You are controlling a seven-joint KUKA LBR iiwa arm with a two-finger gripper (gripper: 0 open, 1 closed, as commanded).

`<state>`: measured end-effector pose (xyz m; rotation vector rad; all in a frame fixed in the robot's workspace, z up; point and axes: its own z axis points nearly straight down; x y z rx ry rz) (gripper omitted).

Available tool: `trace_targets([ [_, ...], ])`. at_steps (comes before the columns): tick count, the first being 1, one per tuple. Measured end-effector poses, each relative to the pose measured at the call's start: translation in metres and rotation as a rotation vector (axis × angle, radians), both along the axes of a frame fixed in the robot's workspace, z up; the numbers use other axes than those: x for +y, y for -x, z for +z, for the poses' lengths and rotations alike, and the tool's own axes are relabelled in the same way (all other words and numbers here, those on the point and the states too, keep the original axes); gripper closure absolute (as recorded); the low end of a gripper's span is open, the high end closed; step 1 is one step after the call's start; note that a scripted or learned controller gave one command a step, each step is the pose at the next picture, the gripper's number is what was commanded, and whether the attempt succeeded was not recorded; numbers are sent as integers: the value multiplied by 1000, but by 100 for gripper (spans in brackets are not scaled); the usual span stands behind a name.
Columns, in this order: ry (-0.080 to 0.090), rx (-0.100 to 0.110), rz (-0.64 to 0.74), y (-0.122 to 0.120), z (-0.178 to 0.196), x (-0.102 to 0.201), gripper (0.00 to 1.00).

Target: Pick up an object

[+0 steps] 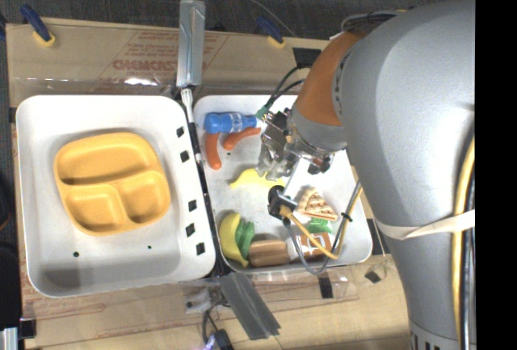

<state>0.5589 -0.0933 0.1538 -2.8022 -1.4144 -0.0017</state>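
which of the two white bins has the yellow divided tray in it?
The left bin. The yellow three-compartment tray lies in it; the right bin holds the small mixed items, with the gripper over it.

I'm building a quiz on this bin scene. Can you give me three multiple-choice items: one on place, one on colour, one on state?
1. Where does the yellow tray lie?
A. left bin
B. right bin
C. on the floor

2. What colour is the bottle at the right bin's top?
A. green
B. blue
C. white

3. Where is the end effector?
A. over the left bin
B. over the right bin
C. off the bench

Key: 1 A, the tray sits in the left bin. 2 B, its body is blue. 3 B, the arm's tip hangs among the right bin's toys.
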Motion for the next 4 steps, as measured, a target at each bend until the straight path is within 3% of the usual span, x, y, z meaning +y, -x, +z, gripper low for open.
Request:
trace_targets([
  [1, 1, 5, -1, 1, -2, -1, 0],
  [2, 0, -2, -18, 77, -61, -9, 0],
  [3, 0, -2, -17, 77, -61, -9, 0],
  [4, 1, 5, -272, 0, -63, -10, 0],
])
